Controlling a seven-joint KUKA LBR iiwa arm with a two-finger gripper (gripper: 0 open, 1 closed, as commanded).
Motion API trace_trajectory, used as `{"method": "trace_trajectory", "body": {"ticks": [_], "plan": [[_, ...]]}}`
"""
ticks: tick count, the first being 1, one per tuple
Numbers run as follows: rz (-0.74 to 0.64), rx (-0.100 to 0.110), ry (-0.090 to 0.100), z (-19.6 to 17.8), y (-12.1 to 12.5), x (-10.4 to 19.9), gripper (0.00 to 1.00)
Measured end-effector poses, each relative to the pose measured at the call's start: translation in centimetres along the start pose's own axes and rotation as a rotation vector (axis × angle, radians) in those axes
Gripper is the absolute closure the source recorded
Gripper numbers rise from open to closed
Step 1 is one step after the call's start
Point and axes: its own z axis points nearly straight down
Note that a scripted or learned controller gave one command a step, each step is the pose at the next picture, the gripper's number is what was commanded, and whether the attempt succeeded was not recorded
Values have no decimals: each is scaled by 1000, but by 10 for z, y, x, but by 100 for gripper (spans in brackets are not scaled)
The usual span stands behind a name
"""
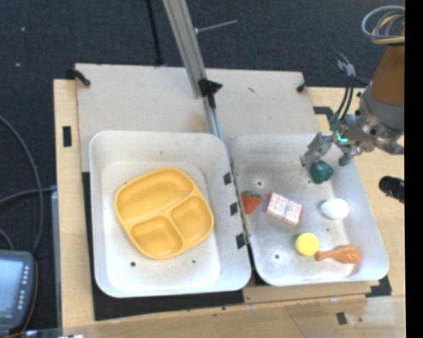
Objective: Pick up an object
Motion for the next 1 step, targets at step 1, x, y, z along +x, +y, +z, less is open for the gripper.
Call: {"method": "trace_trajectory", "body": {"ticks": [1], "plan": [[3, 7, 0, 61, -2, 6, 0]]}}
